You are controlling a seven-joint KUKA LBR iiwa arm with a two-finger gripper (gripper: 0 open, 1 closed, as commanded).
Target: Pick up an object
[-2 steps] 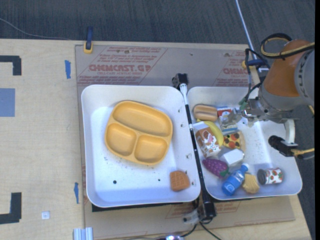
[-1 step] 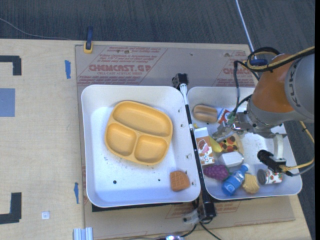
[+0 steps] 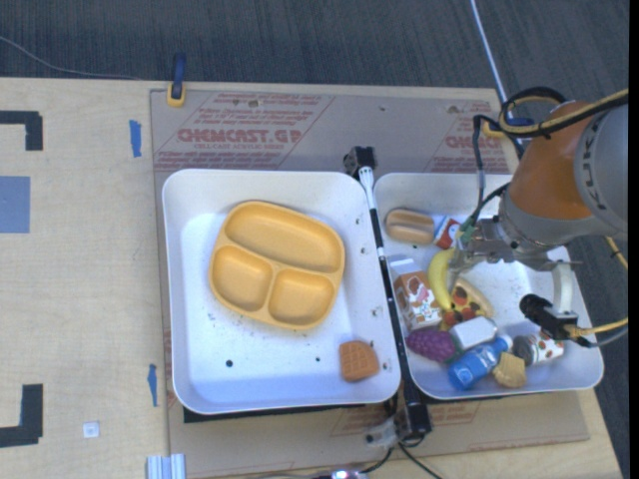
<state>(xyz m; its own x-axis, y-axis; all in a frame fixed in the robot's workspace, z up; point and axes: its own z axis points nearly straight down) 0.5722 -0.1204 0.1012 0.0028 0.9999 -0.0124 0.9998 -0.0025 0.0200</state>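
The gripper (image 3: 467,257) hangs low in the right bin (image 3: 589,372), over a curved yellow banana (image 3: 440,279) lying mid-bin toward its left wall; its grip cannot be made out. A hot dog (image 3: 409,226) lies near the bin's far-left corner.

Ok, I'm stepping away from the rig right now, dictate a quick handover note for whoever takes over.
Tool: low in the right bin, over the banana and pizza slice; nothing seen held.
Right bin also has a hot dog, grapes and a blue bottle.
Left bin: yellow divided plate and a cookie by the near right corner.
Done: no pick confirmed.
Left: grasp and lift one object.
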